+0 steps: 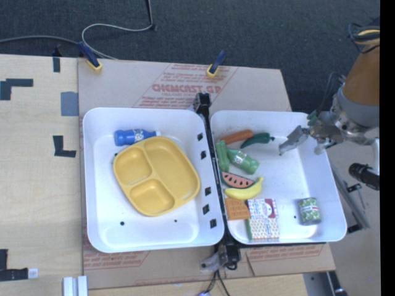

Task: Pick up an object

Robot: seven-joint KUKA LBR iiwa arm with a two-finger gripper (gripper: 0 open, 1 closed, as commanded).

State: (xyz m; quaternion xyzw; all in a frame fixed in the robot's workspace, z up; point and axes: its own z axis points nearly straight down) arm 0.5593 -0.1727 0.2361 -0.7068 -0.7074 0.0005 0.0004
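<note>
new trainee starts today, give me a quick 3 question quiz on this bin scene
1. True or false: the yellow divided plate lies in the left bin.
2. What lies just above the plate? A) blue bottle B) banana C) green can
3. Where is the gripper: above the right bin's upper right part, or above the left bin?

Key: 1 true. 2 A, the blue bottle. 3 upper right part of the right bin.

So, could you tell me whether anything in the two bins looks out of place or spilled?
Nothing stands out: the yellow tray lies flat in the left bin, and the toy foods sit loosely grouped in the right bin.
</note>
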